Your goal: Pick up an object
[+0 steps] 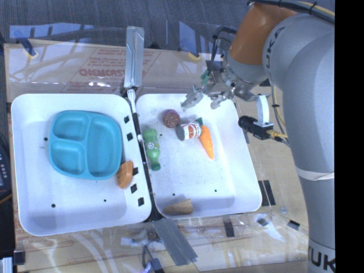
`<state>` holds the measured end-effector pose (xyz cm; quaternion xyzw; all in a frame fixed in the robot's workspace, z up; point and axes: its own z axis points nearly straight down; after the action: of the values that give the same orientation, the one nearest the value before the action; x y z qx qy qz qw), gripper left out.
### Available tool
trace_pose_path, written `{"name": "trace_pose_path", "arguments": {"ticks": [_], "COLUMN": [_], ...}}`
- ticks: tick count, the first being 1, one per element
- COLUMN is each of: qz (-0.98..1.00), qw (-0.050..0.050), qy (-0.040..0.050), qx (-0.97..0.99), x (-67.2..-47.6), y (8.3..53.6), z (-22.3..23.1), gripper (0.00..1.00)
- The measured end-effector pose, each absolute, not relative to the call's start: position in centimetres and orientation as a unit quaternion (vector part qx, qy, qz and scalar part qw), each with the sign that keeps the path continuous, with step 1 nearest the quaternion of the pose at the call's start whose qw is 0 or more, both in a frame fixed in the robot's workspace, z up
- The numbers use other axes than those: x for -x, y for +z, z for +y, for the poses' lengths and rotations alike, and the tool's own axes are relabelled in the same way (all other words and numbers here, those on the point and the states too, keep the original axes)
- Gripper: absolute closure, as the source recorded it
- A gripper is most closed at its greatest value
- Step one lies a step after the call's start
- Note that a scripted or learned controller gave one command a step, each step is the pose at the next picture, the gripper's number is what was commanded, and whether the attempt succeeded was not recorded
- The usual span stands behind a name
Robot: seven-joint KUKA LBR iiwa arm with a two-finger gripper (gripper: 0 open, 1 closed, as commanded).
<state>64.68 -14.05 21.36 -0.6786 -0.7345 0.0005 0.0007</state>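
The gripper (203, 97) is positioned above the far edge of the right bin (239, 192), fingers spread, nothing held. Just below it lie a brown ball (171, 118), a small can (190, 131) and a carrot (207, 142); a green bottle (151, 147) lies further left. A blue divided tray (85, 144) is seated in the left bin (28, 209).
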Motion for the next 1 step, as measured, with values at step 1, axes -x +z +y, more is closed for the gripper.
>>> {"name": "trace_pose_path", "arguments": {"ticks": [1], "qz": [-0.774], "qw": [-0.005], "qy": [-0.0021], "qx": [0.633], "x": [-61.1], "y": [9.77], "z": [-19.07], "gripper": [0.0]}}
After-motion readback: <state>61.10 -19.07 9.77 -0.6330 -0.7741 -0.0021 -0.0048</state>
